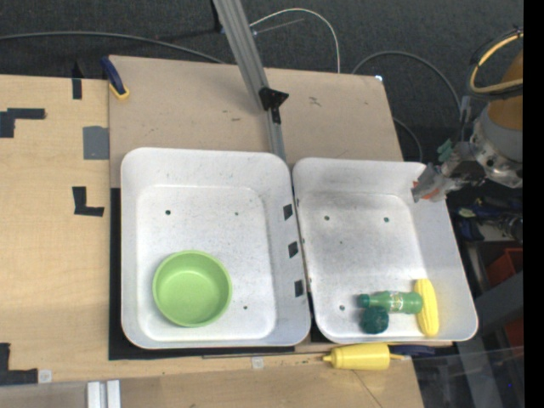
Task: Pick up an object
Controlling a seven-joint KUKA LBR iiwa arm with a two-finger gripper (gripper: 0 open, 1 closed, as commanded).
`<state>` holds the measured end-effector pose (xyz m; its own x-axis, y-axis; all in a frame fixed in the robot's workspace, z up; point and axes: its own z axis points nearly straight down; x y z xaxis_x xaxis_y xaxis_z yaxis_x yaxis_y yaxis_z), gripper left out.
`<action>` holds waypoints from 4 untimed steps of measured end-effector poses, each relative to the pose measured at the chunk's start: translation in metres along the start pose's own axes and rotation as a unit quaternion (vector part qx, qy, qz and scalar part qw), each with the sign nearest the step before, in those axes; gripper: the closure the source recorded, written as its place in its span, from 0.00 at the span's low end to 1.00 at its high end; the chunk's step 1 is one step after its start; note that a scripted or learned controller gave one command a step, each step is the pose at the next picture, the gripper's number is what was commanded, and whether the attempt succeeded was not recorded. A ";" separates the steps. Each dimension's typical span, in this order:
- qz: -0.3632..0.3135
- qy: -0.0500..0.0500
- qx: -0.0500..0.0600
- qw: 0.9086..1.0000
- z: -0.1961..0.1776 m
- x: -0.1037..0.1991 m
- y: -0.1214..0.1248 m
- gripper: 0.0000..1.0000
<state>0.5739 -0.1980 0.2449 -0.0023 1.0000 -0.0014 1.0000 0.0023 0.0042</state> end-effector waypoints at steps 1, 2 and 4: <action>-0.002 0.001 0.003 1.000 0.013 0.052 0.008 1.00; -0.002 0.001 0.003 1.000 0.021 0.108 0.020 1.00; -0.003 0.002 0.002 1.000 0.016 0.219 0.030 1.00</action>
<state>0.6038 0.0214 0.2289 -0.0075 1.0000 0.0021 1.0000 0.0075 -0.0007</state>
